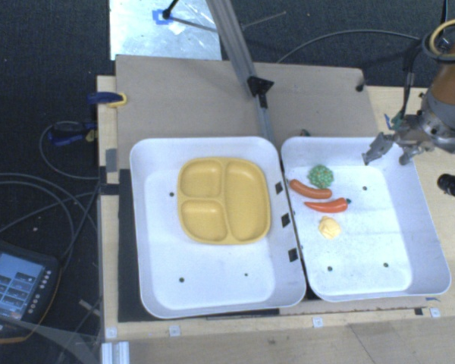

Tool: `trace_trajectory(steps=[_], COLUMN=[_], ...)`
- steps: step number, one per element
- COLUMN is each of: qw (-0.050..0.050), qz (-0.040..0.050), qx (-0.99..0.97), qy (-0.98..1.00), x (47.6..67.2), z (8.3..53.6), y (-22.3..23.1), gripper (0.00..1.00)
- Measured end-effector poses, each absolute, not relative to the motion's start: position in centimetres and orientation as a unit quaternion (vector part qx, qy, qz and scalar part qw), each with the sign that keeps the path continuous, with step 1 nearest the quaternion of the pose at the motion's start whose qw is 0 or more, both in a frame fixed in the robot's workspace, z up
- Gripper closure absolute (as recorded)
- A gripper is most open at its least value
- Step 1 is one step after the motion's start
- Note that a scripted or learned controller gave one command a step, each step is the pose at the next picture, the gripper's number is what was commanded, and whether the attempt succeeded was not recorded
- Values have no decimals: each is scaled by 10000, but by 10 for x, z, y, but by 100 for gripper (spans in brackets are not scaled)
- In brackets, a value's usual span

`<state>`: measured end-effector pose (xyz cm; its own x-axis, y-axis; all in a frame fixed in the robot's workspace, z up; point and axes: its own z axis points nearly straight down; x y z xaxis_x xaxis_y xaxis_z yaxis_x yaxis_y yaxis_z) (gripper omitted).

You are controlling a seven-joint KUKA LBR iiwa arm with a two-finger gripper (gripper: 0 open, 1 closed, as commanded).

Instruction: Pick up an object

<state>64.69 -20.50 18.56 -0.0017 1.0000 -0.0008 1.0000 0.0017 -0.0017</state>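
In the right bin lie a green broccoli piece, an orange-red sausage, a red chili pepper and a small yellow piece, all in its left half. My gripper hangs over the bin's far right corner, well to the right of the broccoli. Its two fingers are spread apart with nothing between them.
The left bin holds a yellow divided plate with three compartments. A slanted metal pole crosses the back of the bench. Cables and a blue clamp lie off to the left, a pendant at bottom left.
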Motion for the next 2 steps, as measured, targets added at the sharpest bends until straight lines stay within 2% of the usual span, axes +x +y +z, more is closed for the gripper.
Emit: trace_trajectory(steps=[2], qw=[7], qz=[9], qx=[-7065], qy=[-7077], x=[644], z=[90], y=[-211], gripper=[0])
